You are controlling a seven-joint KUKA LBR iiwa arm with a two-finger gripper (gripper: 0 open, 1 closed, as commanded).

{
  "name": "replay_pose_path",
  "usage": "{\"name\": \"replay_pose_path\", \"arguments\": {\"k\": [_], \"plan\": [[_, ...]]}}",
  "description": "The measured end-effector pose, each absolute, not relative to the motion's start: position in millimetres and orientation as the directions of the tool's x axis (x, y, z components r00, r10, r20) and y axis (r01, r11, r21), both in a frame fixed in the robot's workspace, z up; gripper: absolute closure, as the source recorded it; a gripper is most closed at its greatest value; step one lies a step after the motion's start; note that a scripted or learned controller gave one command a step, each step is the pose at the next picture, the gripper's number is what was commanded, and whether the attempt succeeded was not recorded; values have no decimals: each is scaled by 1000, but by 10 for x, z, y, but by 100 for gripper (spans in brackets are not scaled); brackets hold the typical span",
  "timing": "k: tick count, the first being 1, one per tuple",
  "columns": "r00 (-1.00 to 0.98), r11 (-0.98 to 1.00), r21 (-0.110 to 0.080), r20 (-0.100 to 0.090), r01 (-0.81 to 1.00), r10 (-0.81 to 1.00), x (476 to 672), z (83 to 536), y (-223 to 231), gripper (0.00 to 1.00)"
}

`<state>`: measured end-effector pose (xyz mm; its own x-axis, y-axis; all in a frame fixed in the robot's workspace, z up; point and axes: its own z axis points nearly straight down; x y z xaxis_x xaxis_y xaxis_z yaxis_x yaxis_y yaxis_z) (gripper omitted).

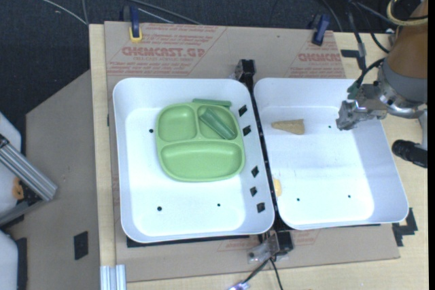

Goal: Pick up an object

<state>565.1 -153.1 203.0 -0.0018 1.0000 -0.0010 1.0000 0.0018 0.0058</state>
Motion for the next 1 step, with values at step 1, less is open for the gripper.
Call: {"name": "replay_pose_path", "arguments": {"k": [1], "plan": [[-1,1,7,-2,1000,1000,5562,2576,-1545,100]]}}
